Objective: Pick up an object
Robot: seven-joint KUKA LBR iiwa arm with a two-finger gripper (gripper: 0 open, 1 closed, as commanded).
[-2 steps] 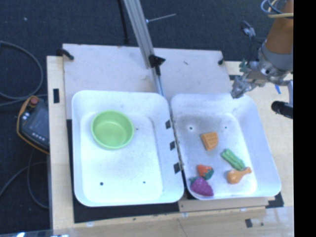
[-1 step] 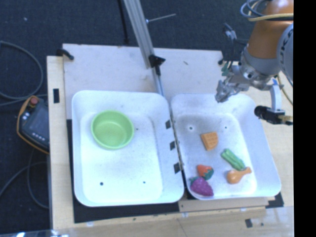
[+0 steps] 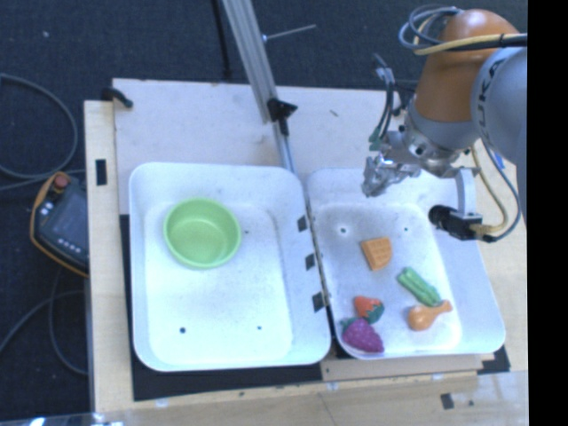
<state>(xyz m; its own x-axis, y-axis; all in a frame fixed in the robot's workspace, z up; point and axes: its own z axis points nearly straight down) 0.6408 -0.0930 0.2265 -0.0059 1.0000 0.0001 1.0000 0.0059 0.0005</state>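
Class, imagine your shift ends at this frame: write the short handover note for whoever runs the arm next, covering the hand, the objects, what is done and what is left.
Hand: above the far edge of the right bin, nothing visible between its fingers; open or shut is unclear.
Right bin: orange wedge, green pod, orange pear-shaped toy, small red and green toy, purple grapes.
Left bin: green bowl.
Done: nothing picked yet.
Left: lower, grasp one object, lift. The orange wedge lies nearest.
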